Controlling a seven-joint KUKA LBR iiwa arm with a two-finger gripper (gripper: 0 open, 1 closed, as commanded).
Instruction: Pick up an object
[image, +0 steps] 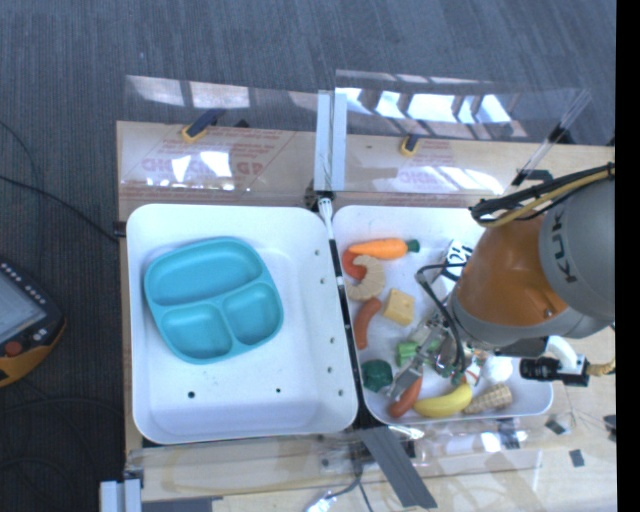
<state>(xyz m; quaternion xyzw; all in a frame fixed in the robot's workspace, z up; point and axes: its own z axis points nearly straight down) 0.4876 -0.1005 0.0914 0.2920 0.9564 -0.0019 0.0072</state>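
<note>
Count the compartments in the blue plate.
3. The blue plate in the left bin has one long compartment along its upper side and two smaller ones side by side below it.

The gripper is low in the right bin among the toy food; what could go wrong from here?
1. The gripper sits amid crowded pieces: a green piece, a banana and a red sausage. It may catch two or only push them aside.
2. The arm hides part of the right bin, so a failed grasp could pass unseen.
3. The banana lies close to the near wall, which may block a finger.
</note>
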